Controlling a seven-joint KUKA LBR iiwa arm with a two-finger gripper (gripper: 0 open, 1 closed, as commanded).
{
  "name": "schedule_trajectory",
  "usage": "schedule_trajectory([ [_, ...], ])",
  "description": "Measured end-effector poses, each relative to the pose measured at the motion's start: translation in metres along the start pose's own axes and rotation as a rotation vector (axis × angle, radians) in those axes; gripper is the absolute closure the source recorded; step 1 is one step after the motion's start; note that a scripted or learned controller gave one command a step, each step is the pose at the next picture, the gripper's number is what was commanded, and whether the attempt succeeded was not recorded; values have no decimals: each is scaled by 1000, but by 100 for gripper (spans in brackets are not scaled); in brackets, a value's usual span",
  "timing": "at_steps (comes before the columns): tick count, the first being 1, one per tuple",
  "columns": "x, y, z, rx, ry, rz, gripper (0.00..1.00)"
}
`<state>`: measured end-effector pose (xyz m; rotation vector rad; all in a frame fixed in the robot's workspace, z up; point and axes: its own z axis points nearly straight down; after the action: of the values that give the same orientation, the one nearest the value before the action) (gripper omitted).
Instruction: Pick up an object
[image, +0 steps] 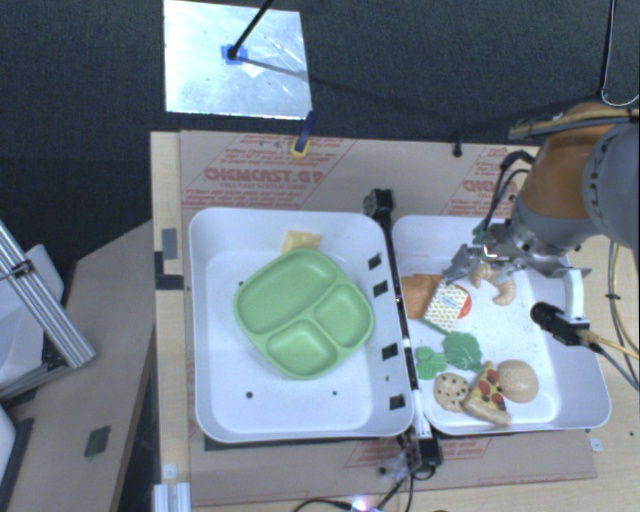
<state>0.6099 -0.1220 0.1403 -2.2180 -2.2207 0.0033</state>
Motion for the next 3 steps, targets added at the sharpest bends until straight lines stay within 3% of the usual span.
schedule_trajectory([
  [1, 0, 1, 51, -3, 0, 0, 0],
  [2, 0, 2, 38, -7, -1, 0, 100],
  [3, 3, 9, -8, -10, -1, -3, 100],
])
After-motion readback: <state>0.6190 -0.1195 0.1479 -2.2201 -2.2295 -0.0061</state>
